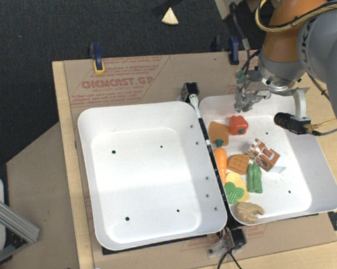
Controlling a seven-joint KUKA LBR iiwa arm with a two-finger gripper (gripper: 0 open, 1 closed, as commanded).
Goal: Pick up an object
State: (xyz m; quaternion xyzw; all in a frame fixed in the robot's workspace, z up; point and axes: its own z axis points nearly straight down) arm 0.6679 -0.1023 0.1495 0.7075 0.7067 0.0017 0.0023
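On the table, the right bin (313, 183) holds a cluster of small toy foods along its nine o'clock wall. Nearest the tool (243, 104) is the red pepper (238, 124), just at its six o'clock. By its look it is light, rigid and smooth, likely slippery; gripping across its rounded middle seems best. Whether the tool is spread or closed cannot be told.

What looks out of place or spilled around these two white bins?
Nothing has spilled. The toy foods, among them a red pepper, an orange carrot and a green vegetable, crowd the right white bin's left side. A pale yellow wedge lies alone on the dark floor beyond the bench.
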